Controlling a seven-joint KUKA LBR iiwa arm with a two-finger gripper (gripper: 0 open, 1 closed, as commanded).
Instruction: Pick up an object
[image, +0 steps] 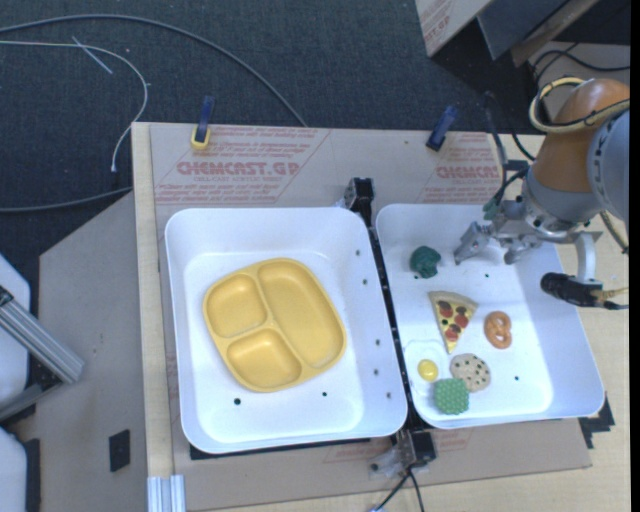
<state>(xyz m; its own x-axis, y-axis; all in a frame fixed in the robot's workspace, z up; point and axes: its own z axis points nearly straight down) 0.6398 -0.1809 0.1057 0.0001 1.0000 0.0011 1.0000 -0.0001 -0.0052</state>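
My gripper (491, 247) hangs over the back part of the right bin (540, 385), with its two grey fingers spread and nothing between them. A dark green broccoli-like piece (425, 261) lies just to its left. Toward the front of that bin lie a pizza slice (453, 318), a pretzel (497, 329), a small yellow piece (427, 370), a speckled cookie (470, 371) and a light green bumpy piece (451, 397).
The left bin (200, 405) holds a yellow divided plate (273, 322). A black clamp (359, 193) sits between the bins at the back. The arm's orange band (585, 105) and a black fitting (570, 289) overhang the right bin's right side.
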